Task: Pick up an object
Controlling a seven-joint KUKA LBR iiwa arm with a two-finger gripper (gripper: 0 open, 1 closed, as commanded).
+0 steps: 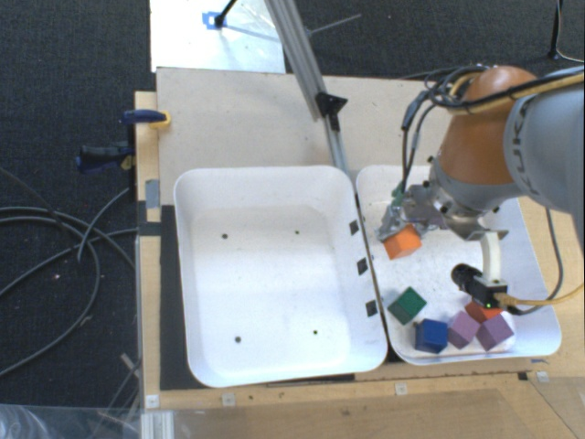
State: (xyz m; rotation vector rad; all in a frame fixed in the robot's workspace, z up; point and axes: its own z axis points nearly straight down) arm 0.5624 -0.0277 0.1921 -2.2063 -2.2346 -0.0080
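My gripper hangs over the upper left part of the right bin, close to the wall shared by the two bins. A small orange block sits tilted between the fingertips, and the gripper is shut on it. Lower in the same bin lie a green block, a blue block, two purple blocks and a red block partly hidden behind a black fitting with a cable.
The left bin stands beside the right one. A slanted metal rod runs from the top down to the bins' shared corner. The grey and orange arm covers the right bin's upper right.
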